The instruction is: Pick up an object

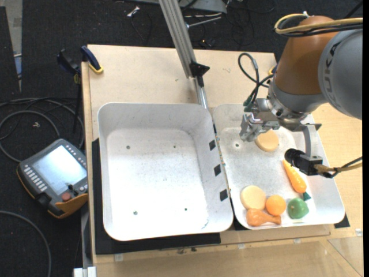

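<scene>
- The arm [323,56] comes in from the right, grey with a broad orange band over the wrist, and hangs over the far part of the right bin [331,209].
- The tool [253,130] sits low above the right bin's floor, just left of a pale tan disc [268,142]; metal parts show, but from this slant I cannot tell how its fingers stand, and nothing can be seen caught between them.
- The pale tan disc is round and flat, cream to light brown, lying on the bin floor just beside the tool; whether they touch cannot be told.
- Near the right wall lies a carrot-shaped piece [296,178], orange with a yellow end, tilted, with a black fitting [302,160] over its upper end.
- Along the near edge of the right bin sit four pieces close together: a cream round disc [252,197], an orange ball [275,204] touching it, a green ball [297,208] just right of that, and an orange pear-like shape [260,217] lying in front.
- The left bin [109,154] is white with dark specks on its floor.
- Black strips mark the wall where the two bins meet.
- On the floor left of the bench [144,74] lies a hand-held pendant [55,178] with a grey screen and orange trim; no writing on it can be read.
- Letters show on the arm's grey shell at the right edge, too cropped to read.
</scene>
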`<state>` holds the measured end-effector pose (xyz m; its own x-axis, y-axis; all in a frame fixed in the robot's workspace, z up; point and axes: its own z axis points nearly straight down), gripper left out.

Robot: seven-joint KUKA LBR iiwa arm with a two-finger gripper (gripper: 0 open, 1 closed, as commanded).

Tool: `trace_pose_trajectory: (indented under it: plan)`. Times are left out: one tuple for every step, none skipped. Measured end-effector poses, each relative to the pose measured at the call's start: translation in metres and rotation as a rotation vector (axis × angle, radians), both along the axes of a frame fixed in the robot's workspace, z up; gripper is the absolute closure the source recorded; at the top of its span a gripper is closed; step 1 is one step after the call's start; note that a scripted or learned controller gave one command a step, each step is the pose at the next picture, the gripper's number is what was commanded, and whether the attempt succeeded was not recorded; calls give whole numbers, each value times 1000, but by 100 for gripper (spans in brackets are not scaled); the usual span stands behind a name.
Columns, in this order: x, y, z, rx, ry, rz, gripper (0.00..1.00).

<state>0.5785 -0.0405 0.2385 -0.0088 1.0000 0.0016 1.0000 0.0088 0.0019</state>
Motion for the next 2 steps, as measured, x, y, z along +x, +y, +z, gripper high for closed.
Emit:
trace_pose_trajectory:
  plan:
    - [7,48,-6,0,2,-1,100]
    - [2,94,-12,0,3,-1,100]
